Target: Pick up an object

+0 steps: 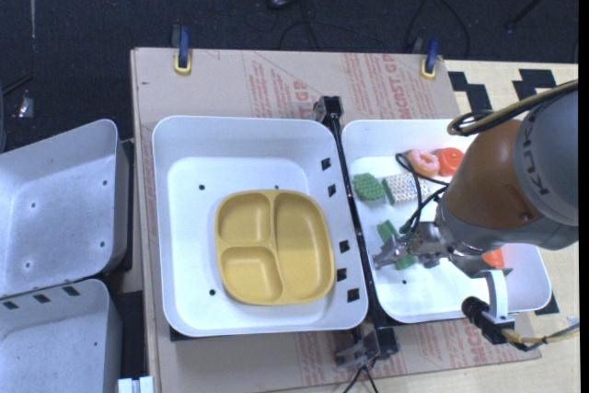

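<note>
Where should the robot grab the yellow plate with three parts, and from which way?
Probably by the rim. The yellow plate lies flat in the left bin, so its thin raised edge is the only part fingers could close on. Come straight down from above at the edge facing the right bin, nearest the gripper. One finger goes inside a compartment, one outside.

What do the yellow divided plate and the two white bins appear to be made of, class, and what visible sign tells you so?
Yellow divided plate: probably moulded plastic, matte to slightly satin; its even colour and soft rounded ridges between three compartments suggest it. White bins, left bin and right bin: likely thin formed plastic, smooth and faintly glossy, with rounded corners and rolled rims.
</note>
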Robot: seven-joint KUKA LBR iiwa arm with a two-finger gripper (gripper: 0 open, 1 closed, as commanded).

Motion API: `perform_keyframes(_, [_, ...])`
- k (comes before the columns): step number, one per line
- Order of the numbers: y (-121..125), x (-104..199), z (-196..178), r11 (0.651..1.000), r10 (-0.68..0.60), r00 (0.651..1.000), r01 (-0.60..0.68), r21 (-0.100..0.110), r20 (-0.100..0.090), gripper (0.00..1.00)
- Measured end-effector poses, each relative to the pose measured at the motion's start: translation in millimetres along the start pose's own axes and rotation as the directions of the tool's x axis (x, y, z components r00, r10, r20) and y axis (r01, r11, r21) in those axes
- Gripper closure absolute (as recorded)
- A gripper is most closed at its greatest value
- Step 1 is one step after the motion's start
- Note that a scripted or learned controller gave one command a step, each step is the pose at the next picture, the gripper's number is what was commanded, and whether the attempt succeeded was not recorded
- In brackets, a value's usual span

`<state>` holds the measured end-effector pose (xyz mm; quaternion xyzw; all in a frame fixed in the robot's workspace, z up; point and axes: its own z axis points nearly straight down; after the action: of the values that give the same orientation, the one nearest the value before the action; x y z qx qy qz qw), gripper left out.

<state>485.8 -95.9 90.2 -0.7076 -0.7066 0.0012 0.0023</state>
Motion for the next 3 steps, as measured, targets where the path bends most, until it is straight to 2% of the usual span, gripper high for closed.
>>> perform_keyframes(1, [1,0,-11,1.0,0.002,1.0,-0.002,-0.003,0.0,1.0])
perform_keyframes(2, [-1,3,-54,1.0,-0.003,1.0,0.003,-0.008,0.002,1.0])
perform_keyframes(3, [8,-2,-103,1.0,-0.003,1.0,0.003,-0.01,0.003,1.0])
